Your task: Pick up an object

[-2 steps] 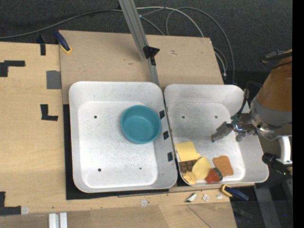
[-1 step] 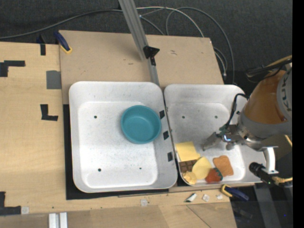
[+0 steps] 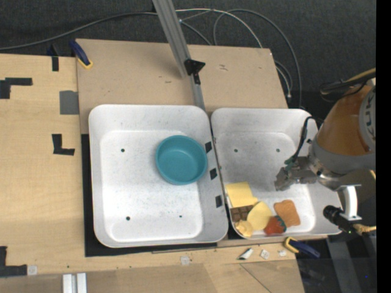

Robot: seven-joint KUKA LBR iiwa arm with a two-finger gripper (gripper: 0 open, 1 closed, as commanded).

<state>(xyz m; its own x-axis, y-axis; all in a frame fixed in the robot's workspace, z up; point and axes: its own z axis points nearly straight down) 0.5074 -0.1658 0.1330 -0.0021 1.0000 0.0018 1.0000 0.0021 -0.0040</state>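
Several small food-like pieces crowd the near edge of the right bin [image 3: 259, 130]: a pale yellow block [image 3: 240, 194], a brown piece [image 3: 239, 213] just in front of it, a yellow wedge [image 3: 255, 217], a red piece [image 3: 275, 226] and an orange-brown piece [image 3: 287, 212], most of them touching or nearly touching. They sit tight against the bin's near wall and its left wall, with little room on those sides. The gripper [image 3: 288, 177] hangs low just beyond the orange-brown piece, over bare floor; whether its claw is parted or closed I cannot tell, and nothing shows gripped in it. The far half of this bin's floor lies bare. In the left bin [image 3: 110, 163] a teal bowl [image 3: 181, 159] stands upright near the dividing edge, with bare floor around it. A grey pole [image 3: 174, 32] slants over the bench [image 3: 36, 102] beyond both bins.
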